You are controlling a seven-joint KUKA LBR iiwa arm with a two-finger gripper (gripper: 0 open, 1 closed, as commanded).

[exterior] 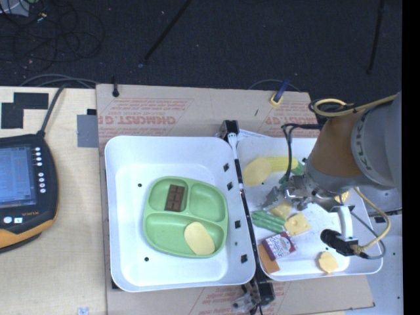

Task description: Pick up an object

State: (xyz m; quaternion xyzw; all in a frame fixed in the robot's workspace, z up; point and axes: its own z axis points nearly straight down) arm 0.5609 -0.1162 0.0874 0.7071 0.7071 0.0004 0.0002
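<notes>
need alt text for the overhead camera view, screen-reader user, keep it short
The grey-and-orange arm reaches from the right, its gripper low over food toys in the right bin. The left bin holds a green divided plate with a brown bar and a pale yellow piece.

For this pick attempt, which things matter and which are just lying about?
In play: gripper; right bin items: yellow banana, green bean pod, cheese piece, red packet.
Lying about: green plate, chocolate piece, pendant.

Bright even light, soft shadows, slight blur
</notes>
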